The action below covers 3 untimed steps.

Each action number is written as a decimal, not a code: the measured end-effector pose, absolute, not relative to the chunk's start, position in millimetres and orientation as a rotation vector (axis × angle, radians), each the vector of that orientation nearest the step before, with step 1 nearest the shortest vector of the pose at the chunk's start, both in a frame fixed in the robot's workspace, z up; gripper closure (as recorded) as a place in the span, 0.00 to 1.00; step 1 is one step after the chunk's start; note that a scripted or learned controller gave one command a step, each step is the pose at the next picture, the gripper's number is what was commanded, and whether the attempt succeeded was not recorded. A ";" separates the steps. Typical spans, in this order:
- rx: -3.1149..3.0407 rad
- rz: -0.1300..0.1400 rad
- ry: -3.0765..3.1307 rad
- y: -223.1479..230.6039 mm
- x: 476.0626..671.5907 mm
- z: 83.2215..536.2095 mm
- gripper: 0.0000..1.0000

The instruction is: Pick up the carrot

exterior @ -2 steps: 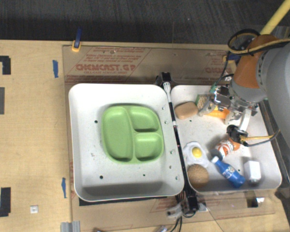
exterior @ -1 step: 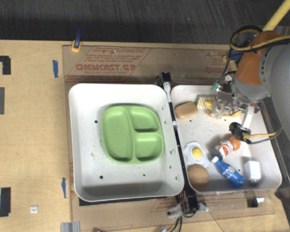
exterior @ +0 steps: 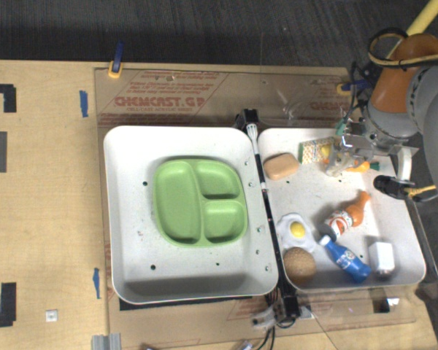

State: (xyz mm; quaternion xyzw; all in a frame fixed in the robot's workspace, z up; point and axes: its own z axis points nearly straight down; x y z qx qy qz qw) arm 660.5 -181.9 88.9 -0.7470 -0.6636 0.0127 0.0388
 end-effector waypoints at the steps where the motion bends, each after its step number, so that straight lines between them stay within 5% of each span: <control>1: -2.292 0.041 -2.035 -182.0 660.5 88.9 0.00; 2: -2.298 -0.035 -2.053 -187.8 645.6 89.2 0.00; 3: -2.373 -0.004 -2.050 -210.9 644.5 116.8 0.00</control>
